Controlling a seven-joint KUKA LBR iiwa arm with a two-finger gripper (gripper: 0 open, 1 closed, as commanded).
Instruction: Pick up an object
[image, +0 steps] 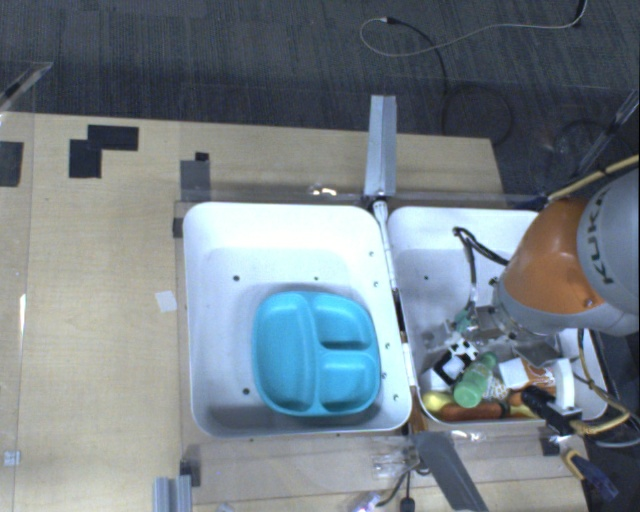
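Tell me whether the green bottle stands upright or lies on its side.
On its side: the green bottle lies slantwise atop the clutter in the right bin.

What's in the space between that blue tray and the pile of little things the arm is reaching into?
In the camera view, bare white bin floor, then the two bins' adjoining walls, separate the blue tray from the pile.

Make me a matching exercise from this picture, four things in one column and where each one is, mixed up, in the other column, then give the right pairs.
Things:
1. blue divided tray
2. green bottle
3. orange band
4. grey post

Places:
A. on the arm, over the right bin
B. among the small items at the right bin's near edge
C. flat in the left bin
D. at the far end of the divide between the two bins

Pairs: 1-C, 2-B, 3-A, 4-D
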